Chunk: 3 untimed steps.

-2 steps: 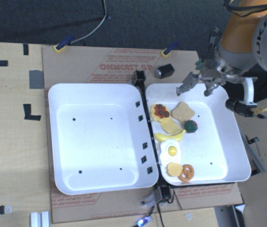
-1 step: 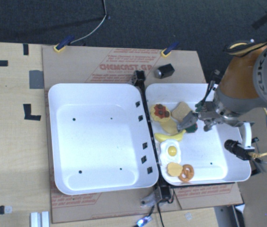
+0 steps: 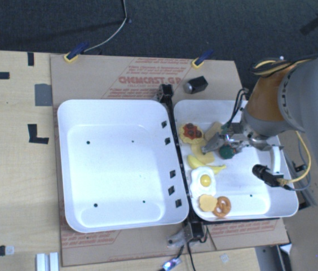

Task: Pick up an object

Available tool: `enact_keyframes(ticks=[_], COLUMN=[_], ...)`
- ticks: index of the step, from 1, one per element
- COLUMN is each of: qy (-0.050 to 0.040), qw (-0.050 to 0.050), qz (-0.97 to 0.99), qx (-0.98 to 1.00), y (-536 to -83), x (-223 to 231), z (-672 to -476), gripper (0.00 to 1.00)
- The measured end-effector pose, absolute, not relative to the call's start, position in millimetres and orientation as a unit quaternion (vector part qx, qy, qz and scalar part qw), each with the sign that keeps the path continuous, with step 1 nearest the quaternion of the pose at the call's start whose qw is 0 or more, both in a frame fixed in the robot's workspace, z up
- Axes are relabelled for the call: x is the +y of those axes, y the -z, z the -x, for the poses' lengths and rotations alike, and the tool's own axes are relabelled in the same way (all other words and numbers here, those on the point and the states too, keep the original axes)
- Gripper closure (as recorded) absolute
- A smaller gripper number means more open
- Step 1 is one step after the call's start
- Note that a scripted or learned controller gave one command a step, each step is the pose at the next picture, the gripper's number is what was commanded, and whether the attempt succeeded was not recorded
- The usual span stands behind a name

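Two white bins sit on cardboard; the left bin (image 3: 114, 162) holds nothing. Right of centre, the gripper (image 3: 218, 144) hangs low in the right bin (image 3: 260, 205), its opening unclear, nothing visibly held. Just beside it lie a green piece (image 3: 226, 151), banana (image 3: 202, 162), red food (image 3: 191, 132); lower, egg (image 3: 203, 180) and pretzel (image 3: 222, 206). Such crowding risks a nudge, not a grasp.
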State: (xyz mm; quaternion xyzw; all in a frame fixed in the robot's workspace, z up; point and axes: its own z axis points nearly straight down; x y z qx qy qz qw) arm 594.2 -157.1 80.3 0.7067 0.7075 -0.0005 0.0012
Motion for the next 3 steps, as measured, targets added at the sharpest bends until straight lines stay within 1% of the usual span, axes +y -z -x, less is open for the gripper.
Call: enact_keyframes(ticks=[1, 2, 3], qy=[-0.0004, 0.0002, 0.0021], qw=[0.001, 0.000, -0.002], qz=[-0.706, -0.706, -0.707], qx=[0.709, 0.708, 0.708], y=[-85, -95, -84], x=[-138, -139, -120], z=[-641.4, -639.7, -646.6], gripper=[0.00, 1.00, 1.00])
